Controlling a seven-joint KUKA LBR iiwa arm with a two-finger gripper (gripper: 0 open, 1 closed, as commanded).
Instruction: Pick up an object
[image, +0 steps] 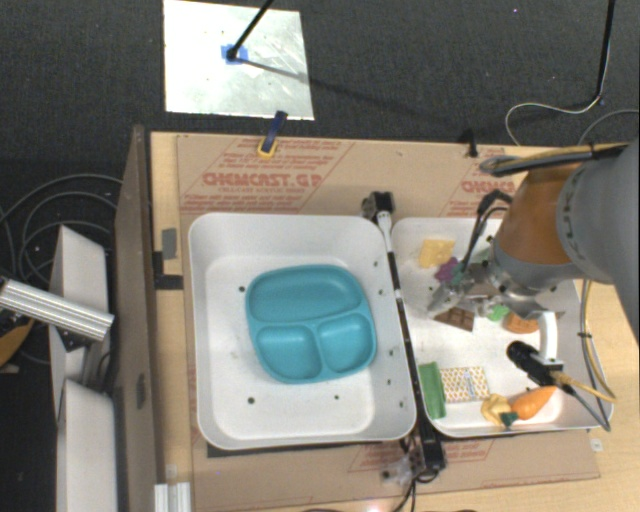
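1. Governing relation. My claw (448, 297) hangs low over the middle of the right bin (470, 350), close to the wall it shares with the left bin. The nearest candidate is a flat brown piece (457, 320), which lies just on the near side of the claw. Its long axis runs roughly across the bin, wall to wall, with a slight slant. I cannot confirm contact between claw and piece. I also cannot tell whether the claw is spread or pressed together, because the tips blur into the clutter. Nothing is seen gripped.

2. Right bin, near edge. An orange carrot-shaped item (533, 401) sits toward the near right corner. A small yellow item (495, 408) is just beside its left end. A patterned pad (463, 383) lies left of these. A green block (430, 388) stands beside the pad against the shared wall, its length running near to far.

3. Right bin, middle. Besides the brown piece, an orange-and-green item (517, 321) lies to its right, partly under my wrist.

4. Right bin, far half. A purple piece (447, 270) lies just beyond the claw. A pale yellow piece (435, 251) sits farther on, toward the far left corner.

5. Left bin (225, 260). It holds one teal divided plate (310, 322), centred, with all three compartments bare.

6. Judgement. The brown piece calls for the shortest move, a small shift toward the near edge. Neighbours crowd the claw on the far side.
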